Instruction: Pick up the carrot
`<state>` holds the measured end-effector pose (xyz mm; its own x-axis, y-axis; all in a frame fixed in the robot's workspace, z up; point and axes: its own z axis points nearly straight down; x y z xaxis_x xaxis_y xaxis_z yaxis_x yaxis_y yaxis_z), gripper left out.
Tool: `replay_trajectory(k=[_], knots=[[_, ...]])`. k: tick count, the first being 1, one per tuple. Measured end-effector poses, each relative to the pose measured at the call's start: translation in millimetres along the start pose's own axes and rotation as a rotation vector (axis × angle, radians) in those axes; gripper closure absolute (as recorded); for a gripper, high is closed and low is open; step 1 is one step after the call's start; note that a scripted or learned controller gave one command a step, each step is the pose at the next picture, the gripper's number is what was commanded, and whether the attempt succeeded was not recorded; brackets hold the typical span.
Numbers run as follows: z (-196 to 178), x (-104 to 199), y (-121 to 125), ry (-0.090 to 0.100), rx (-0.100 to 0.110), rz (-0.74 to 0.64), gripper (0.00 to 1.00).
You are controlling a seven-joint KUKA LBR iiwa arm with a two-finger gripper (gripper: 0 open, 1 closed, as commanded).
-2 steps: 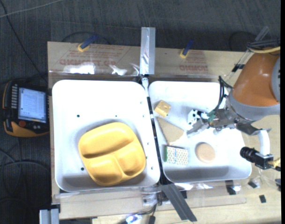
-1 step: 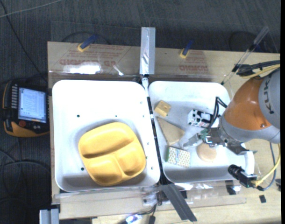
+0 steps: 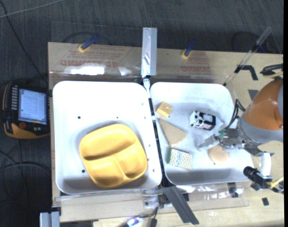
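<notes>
Nearest the camera, the arm [image 3: 266, 115] reaches in from the right over the right bin's [image 3: 224, 94] edge, its grey wrist and orange band hanging above the bin's right side. Its jaws [image 3: 218, 142] sit low over that corner, but whether they are open or closed I cannot tell — the wrist hides too much.

As for the carrot, nothing here reads clearly as one. Just beside the jaws lies a pale peach rounded piece [image 3: 218, 155], too blurred to name. Nothing shows between the jaws, so by my judgement the pick is not yet done: finding and closing on the carrot, then lifting, all remain.

The right bin holds several things: a small yellow block [image 3: 164, 109] near its upper left, a tan wedge [image 3: 174, 135] below that, a green-and-white patterned card [image 3: 181, 158] toward the front, and a black-and-white object [image 3: 202, 120] near the middle. These lie apart from one another.

The left bin [image 3: 68, 96] holds one thing — a yellow divided tray [image 3: 113, 154], tilted, lying toward the front right of the bin.
</notes>
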<state>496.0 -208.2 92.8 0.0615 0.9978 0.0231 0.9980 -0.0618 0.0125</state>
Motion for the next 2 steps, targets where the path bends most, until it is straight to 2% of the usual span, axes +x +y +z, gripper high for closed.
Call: replay_trajectory(k=[1, 2], knots=[[-10, -2, 5, -0.011, -0.014, -0.002, 1.00], [-149, -1, 40, -0.027, 0.017, 0.036, 1.00]])
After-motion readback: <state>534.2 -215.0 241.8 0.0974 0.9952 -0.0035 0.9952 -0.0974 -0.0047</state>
